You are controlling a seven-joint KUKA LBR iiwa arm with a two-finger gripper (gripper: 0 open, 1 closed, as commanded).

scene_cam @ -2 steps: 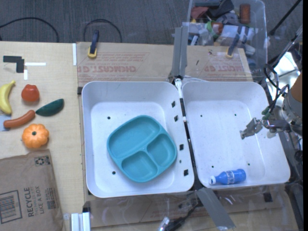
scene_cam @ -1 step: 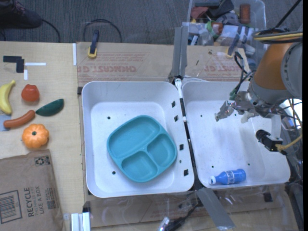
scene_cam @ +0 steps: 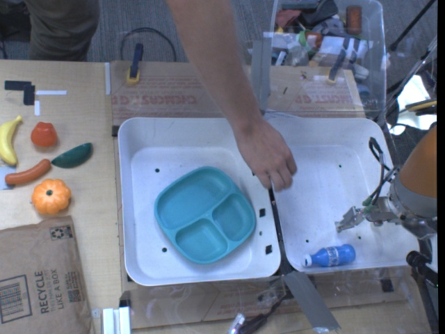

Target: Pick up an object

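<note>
One gripper (scene_cam: pixel 350 220) sits at the right bin's (scene_cam: pixel 327 141) lower right, apparently empty; finger spacing cannot be told. Just below lies a blue bottle (scene_cam: pixel 331 256), near the front rim. A human hand (scene_cam: pixel 268 157) overhangs the bins' divider. Cardboard (scene_cam: pixel 38 277), lower left, reads "RECYCLE".

- The arm (scene_cam: pixel 421 176) is cut off by the right edge, so only its orange band and wrist are seen
- The gripper (scene_cam: pixel 348 219) is too small and blurred for its fingers to be made out
- A person's forearm (scene_cam: pixel 208 44) is cut off by the top edge
- Part of the ridge between the two bins (scene_cam: pixel 276 228) is hidden by the person's hand (scene_cam: pixel 268 155)
- The cardboard sheet (scene_cam: pixel 38 277) is cut off at the bottom left corner
</note>
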